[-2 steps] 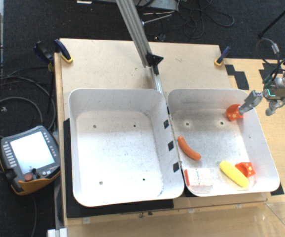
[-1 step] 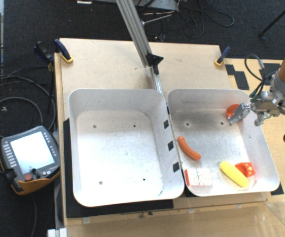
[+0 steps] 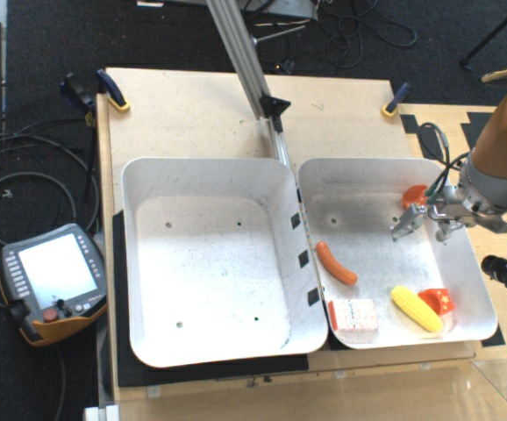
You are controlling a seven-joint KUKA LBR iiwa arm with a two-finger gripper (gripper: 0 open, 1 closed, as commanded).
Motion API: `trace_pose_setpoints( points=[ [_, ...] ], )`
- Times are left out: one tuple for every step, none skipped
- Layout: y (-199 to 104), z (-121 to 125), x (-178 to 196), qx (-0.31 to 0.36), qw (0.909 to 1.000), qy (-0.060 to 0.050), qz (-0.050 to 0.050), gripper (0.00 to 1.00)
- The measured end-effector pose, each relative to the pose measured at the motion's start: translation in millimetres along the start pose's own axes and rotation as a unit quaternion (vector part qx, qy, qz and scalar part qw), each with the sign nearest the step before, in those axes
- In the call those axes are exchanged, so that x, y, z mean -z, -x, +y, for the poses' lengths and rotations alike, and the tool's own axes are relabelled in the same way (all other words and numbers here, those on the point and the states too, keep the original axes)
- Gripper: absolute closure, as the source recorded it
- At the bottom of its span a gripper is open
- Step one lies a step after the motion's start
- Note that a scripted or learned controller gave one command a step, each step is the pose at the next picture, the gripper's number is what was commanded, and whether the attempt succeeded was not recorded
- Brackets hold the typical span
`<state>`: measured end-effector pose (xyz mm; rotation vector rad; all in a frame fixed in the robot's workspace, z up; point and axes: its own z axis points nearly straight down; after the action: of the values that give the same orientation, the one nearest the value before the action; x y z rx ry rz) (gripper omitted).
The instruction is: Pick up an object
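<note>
Closest to the lens, along the near wall of the right bin (image 3: pixel 464 235), sat a small white box with red print (image 3: pixel 353 316), and just beside it a yellow corn cob (image 3: pixel 416 309) lying against a red block (image 3: pixel 440 300) in the near right corner. I judged that loose pieces had slid or been dropped toward that low edge, which would explain the crowding there. An orange sausage (image 3: pixel 336 263) lay apart from them, tilted, near the divider between the two bins, with bare floor all round it. The left bin (image 3: pixel 139 235) held nothing I could pick. My arm (image 3: pixel 503 156) reached in from the right and hung over the far right part of the right bin, the jaws (image 3: pixel 422 220) pointing down and somewhat left. An orange-red thing (image 3: pixel 414 195) showed just behind them, touching or nearly so; I could not tell whether it was a separate object or part of the tool, and nothing was plainly seen between the fingers. Whether the jaws stood wide or narrow I could not tell from that slant. As I read it, the pick was not yet made, and the sausage looked the easiest candidate, since it stood clear of walls and neighbours. A pendant (image 3: pixel 52 279) rested on the floor to the left of the surface (image 3: pixel 192 112).
</note>
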<state>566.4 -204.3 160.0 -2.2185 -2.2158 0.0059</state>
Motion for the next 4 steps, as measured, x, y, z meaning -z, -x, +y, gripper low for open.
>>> trace_pose_setpoints(
  points=[
    [-8.8,0.2,-61.2,0.000,1.0000,0.001,0.000,0.00],
    [-7.7,2.0,-46.8,0.000,1.0000,0.004,-0.001,1.00],
    [-8.0,0.4,-4.2,0.001,1.0000,0.006,-0.002,1.00],
    [-7.8,1.7,45.4,0.002,1.0000,0.007,-0.002,1.00]
  ],
)
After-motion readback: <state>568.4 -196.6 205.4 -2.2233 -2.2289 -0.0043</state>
